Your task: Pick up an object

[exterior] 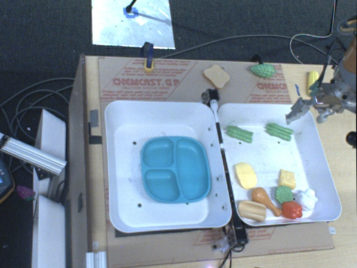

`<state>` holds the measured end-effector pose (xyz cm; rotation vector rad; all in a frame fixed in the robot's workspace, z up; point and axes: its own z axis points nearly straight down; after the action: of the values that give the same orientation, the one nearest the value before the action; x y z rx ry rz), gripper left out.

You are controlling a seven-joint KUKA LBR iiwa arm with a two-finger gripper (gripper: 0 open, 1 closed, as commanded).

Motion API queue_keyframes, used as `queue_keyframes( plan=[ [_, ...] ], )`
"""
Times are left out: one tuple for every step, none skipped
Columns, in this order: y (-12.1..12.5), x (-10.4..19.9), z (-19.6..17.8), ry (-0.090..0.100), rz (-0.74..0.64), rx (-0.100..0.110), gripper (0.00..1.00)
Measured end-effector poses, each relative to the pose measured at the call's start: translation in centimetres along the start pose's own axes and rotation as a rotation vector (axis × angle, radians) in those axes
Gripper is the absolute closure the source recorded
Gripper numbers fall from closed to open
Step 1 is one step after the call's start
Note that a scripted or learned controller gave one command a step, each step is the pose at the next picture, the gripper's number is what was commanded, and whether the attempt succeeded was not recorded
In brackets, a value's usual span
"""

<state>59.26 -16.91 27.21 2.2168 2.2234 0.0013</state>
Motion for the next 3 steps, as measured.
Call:
queue_keyframes(
  plan=[
    [1.3,0.5,6.8,0.001,-0.002,0.002,0.00],
    [3.3,0.9,11.4,0.000,-0.002,0.001,0.00],
    [2.1,6.7,16.5,0.001,-0.001,0.002,0.00]
  ],
)
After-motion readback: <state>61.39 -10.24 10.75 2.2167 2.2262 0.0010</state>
